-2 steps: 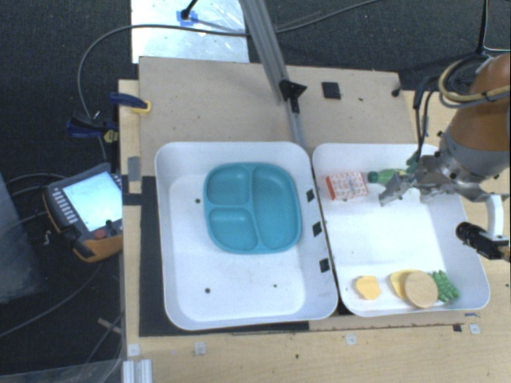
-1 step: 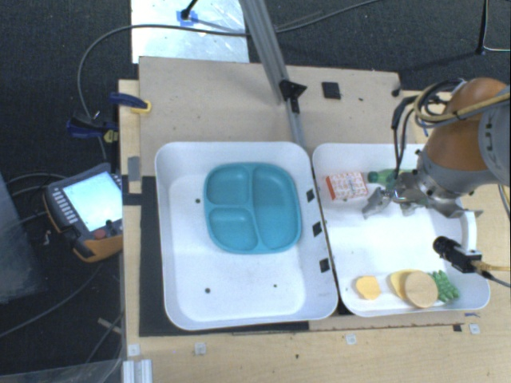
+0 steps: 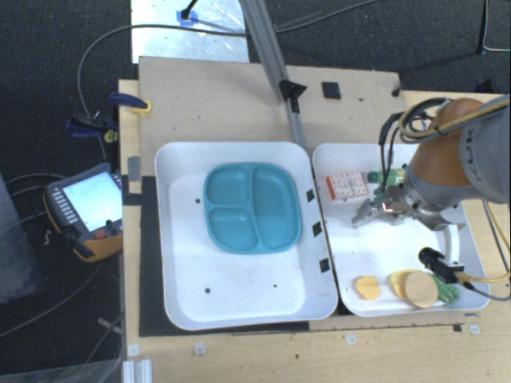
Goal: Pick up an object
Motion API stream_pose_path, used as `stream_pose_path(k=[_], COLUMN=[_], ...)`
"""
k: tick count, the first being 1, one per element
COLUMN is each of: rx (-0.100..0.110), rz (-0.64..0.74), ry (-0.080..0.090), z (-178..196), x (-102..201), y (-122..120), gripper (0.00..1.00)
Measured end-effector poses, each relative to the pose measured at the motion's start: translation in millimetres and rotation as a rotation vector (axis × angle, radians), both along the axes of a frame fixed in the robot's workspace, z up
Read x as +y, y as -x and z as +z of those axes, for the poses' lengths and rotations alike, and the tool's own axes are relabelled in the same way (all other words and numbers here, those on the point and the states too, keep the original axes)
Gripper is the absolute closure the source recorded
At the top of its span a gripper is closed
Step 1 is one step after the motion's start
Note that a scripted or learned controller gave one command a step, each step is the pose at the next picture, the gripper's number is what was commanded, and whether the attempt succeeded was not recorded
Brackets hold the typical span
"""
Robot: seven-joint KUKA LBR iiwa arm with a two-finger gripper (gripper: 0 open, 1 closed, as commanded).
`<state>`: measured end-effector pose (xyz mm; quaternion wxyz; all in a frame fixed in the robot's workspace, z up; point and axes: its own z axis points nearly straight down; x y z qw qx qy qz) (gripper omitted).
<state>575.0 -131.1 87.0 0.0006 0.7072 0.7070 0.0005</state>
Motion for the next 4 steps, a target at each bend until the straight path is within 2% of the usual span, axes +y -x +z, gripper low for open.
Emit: stream_pose_path(k=[1, 2, 4], rx=[-0.004, -0.006, -0.006], rz=[0.0, 0.004, 0.005], ry=[0.001, 0.001, 0.002], z=[13, 78, 182], x=[0, -1, -11], y=[-1, -2, -3], gripper=[1.0, 1.0, 1.0])
